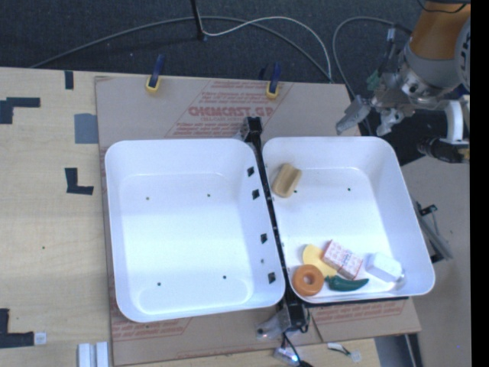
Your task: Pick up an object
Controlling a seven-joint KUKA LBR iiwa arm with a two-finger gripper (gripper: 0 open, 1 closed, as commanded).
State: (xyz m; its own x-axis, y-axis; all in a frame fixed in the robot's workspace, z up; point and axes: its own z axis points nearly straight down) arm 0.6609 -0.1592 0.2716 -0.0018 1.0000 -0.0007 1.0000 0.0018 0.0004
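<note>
Clutter sits in the near corner of the right bin: an orange ring at the front, touching a green pepper-shaped piece on its right. Just behind them lie a yellow piece, a red-and-white patterned block resting partly on the yellow piece, and a white block against the bin's right wall. These 5 things crowd together, touching or nearly so.

Farther back in the same bin, a tan block lies alone near the divider between the 2 bins, tilted slightly, well apart from the near cluster. The left bin has only its white floor with a few small dark dots. Both bins rest on a cardboard sheet printed in red, pinned at its far edge by 2 blue-and-yellow clamps.

Beyond the right bin's far right corner hangs the gripper, outside the bin's rim and above the bench edge. Its 2 fingers stand spread apart with nothing between them. The tan block is the closest object to it, down and to the left, across the bin's rim; the near cluster is well apart from it. Cables loop over the dark floor behind.
</note>
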